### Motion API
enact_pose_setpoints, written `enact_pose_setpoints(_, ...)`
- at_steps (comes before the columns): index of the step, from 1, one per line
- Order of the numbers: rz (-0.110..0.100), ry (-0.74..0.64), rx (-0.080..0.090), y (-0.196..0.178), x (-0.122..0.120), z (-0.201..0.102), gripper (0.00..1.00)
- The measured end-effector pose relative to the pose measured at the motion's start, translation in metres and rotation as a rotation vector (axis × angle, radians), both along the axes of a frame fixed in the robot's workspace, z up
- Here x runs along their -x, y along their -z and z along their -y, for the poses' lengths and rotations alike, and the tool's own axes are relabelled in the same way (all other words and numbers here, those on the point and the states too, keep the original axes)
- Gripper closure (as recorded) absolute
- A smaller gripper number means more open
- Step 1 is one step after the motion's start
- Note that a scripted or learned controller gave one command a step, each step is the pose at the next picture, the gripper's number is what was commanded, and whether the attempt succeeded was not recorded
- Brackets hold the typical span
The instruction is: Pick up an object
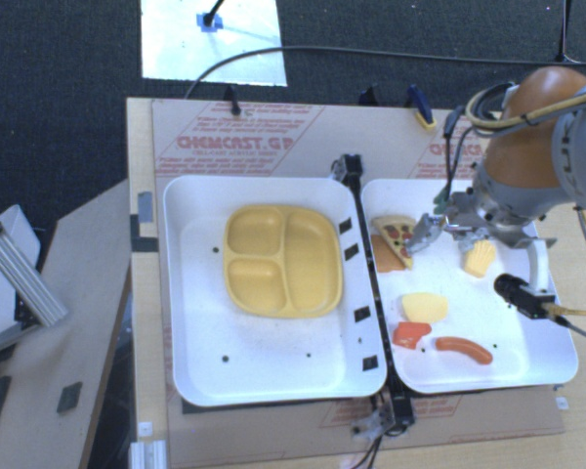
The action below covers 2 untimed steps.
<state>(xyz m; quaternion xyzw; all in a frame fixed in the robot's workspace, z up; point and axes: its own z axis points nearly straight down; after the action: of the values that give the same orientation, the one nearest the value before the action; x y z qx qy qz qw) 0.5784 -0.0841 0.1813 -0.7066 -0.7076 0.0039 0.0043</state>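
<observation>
The right bin (pixel 559 352) holds several toy foods. A pizza slice (pixel 392 241) lies at its upper left and a pale yellow corn piece (pixel 480 258) at its upper middle. Lower down are a yellow wedge (pixel 424 307), a small red piece (pixel 410 334) and an orange-red sausage (pixel 463 349). My gripper (pixel 423 235) hangs low over the bin's upper part, just right of the pizza slice and left of the corn piece. Nothing shows in its grasp. The grey arm with its orange band reaches in from the right.
The left bin (pixel 200 360) holds a yellow divided plate (pixel 281 260). A black hinge strip (pixel 363 281) runs between the two bins. A black connector on a cable (pixel 521 296) hangs over the right bin's right side. Cables cross the board behind the bins.
</observation>
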Motion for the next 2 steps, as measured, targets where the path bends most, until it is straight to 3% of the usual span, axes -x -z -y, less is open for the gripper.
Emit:
enact_pose_setpoints(1, 0.013, -0.002, 0.001, -0.007, -0.003, 0.000, 0.00)
enact_pose_setpoints(2, 0.008, 0.000, 0.000, 0.056, -0.004, 0.001, 0.00)
